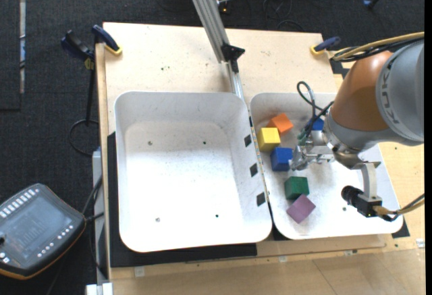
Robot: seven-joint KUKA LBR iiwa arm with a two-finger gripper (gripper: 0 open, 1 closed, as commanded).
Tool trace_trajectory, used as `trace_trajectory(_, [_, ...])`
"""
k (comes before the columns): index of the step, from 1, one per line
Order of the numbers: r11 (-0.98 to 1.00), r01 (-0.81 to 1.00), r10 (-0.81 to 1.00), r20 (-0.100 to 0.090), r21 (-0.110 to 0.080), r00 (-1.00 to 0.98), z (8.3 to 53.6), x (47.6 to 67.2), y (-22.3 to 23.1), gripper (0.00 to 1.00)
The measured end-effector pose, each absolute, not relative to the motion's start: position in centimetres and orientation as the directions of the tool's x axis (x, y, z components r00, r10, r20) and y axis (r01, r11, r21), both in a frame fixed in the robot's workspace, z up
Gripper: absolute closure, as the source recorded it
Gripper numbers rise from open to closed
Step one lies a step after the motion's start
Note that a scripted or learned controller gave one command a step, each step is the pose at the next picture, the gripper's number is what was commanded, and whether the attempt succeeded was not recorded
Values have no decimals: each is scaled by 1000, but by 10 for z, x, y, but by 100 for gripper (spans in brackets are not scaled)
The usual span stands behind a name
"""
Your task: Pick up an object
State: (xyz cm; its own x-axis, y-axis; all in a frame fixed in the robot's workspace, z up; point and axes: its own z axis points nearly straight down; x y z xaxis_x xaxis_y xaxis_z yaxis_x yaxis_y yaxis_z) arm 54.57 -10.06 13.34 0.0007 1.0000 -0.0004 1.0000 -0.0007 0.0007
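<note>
Bench: two white bins [135, 152].
Right bin: blue cube [281, 158], rigid, light; grip flat sides.
Gripper [302, 157]: state unclear.

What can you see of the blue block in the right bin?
The blue block is a small cube, plain matte blue, looking like painted wood or foam. It sits flat on the floor of the right bin, near the bin's left wall. The yellow block lies just behind it, close or touching; the green block sits apart in front. The tool hangs right beside its right face; I can't tell whether they touch.
</note>
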Motion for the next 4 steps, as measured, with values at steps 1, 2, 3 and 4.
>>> trace_trajectory(1, [2, 1000, 1000, -2, 7, -2, 196, 551, -103, 100])
trace_trajectory(2, [2, 1000, 1000, -2, 7, -2, 252, 545, -110, 100])
trace_trajectory(3, [2, 1000, 1000, -1, 3, -2, 267, 546, -110, 100])
trace_trajectory(4, [8, 1000, 1000, 2, -1, -8, 250, 546, -59, 100])
